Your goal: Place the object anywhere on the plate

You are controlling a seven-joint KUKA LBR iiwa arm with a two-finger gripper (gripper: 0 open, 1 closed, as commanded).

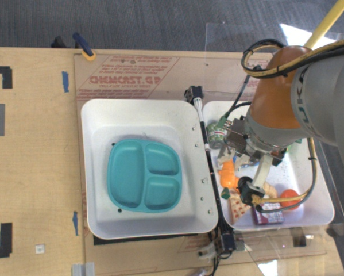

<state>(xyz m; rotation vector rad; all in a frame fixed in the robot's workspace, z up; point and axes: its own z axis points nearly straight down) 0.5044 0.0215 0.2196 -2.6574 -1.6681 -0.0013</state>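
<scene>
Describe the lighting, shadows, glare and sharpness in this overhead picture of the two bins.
Camera view: light is soft and even; the teal plate is sharp, with little shadow. Camera view: the left bin has a bright wall, nearly washed out. Camera view: a glare patch sits top right; the arm, nearest the lens, looks softer and shades the right bin beneath.

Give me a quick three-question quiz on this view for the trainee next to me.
1. True or false: the teal plate already has an object on it.
2. The arm hangs over: A) the plate, B) the bin of loose objects, C) neither.
3. Fill in: the plate has ___ compartments.

Key: 1 false; 2 B; 3 three.
</scene>
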